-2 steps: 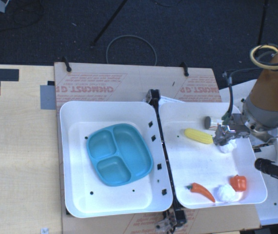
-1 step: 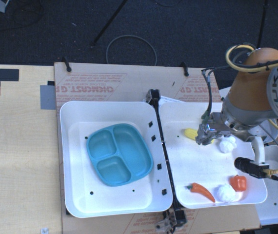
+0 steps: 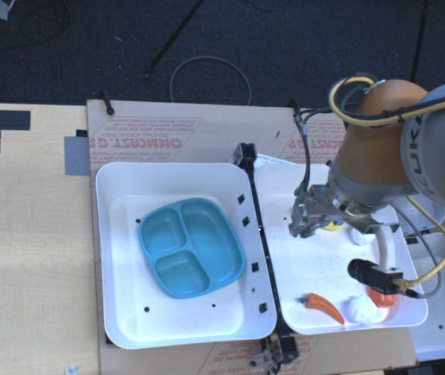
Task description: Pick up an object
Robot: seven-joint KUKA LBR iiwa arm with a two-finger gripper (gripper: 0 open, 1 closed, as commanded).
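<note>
While the arm [image 3: 386, 143] reaches in over the right bin [image 3: 285, 287], we see its gripper [image 3: 302, 223] hanging low above that bin's floor; we cannot tell its state. We note a blue divided plate [image 3: 191, 246] lying in the left bin [image 3: 121, 201]. An orange carrot [image 3: 323, 306] and a white ball [image 3: 361, 309] lie near the right bin's front edge.

A divided plate [image 3: 190, 246] lies in the left bin [image 3: 121, 186]. To that bin's right, touching it, sits the right bin [image 3: 285, 311], with a pepper [image 3: 323, 307] and a ball [image 3: 361, 309] near its front wall.
</note>
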